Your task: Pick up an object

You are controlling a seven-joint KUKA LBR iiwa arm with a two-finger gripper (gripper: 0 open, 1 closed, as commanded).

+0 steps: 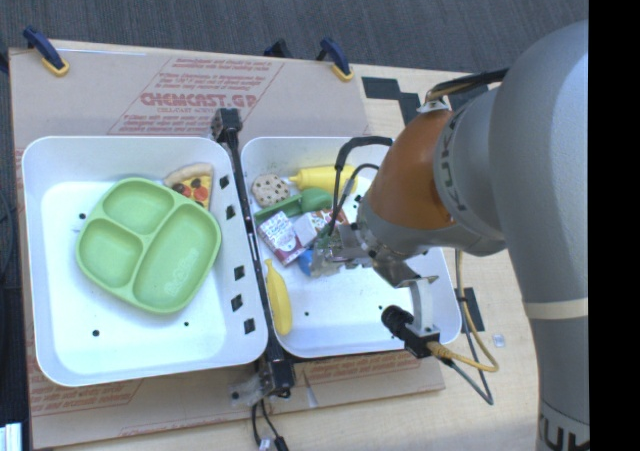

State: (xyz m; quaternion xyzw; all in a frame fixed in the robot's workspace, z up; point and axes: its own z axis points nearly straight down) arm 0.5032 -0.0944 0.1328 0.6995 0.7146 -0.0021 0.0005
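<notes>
Inventory, taken from above my worktop (60, 99). Left bin (40, 269): one green divided plate (148, 247), lying flat at the centre, with a pizza-slice toy (192, 182) at its upper edge. Right bin (330, 334): the candidates, heaped toward the divider, likely because they were tipped in loose. Items: cookie (268, 187), yellow piece (318, 177) over a green one (305, 203), red-and-white packet (282, 234), banana (278, 297) against the near wall. My claw (335, 251) is lowered at the heap's right side, by the packet; my wrist covers it, so whether it is wide, narrow or holding I cannot tell. Nothing looks lifted.
</notes>
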